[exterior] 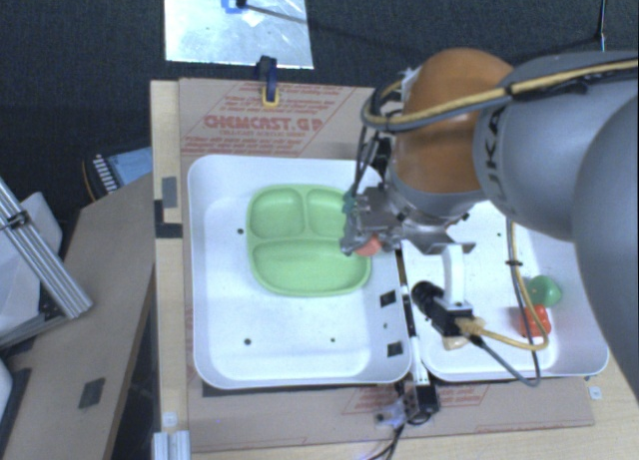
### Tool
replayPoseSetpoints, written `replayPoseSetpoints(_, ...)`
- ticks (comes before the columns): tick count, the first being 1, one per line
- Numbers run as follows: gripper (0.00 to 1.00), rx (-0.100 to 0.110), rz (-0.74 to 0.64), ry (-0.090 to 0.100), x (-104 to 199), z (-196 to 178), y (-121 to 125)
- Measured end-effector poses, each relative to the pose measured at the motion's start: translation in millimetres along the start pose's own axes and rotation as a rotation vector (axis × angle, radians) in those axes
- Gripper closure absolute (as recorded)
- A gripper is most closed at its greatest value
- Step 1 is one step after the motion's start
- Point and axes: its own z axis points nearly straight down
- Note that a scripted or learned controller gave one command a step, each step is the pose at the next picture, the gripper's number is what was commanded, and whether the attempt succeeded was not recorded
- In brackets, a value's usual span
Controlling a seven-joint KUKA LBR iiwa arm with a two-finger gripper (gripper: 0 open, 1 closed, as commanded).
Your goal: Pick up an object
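The grey arm's gripper (357, 231) is hovering over the right rim of the light-green divided plastic plate (303, 240) in the left white bin (215, 348), its opening impossible to judge; the plate is looking light, stiff, slick, best pinched at its raised rim.

The two bins (300, 358) are plain white. In the left one a plate (300, 248) is pale green, unpatterned. At its three o'clock edge, a small orange-red thing (369, 244) shows beside the dark grey pincer (354, 230). The arm (559, 139) is grey, with an orange band (449, 99) and a yellow cable (559, 74) along it. In the right bin, at four o'clock, lie a green ball (545, 291) and an orange-red piece (533, 321). The board (270, 124) under the bins is tan cardboard with red lettering. At twelve o'clock a silvery sheet (235, 9) carries a blue mark (232, 3). The floor (80, 49) is dark blue-grey.
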Motion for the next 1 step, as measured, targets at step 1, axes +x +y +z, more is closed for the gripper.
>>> replayPoseSetpoints(1,0.0,0.0,0.007,-0.002,-3.4,0.4,0.6)
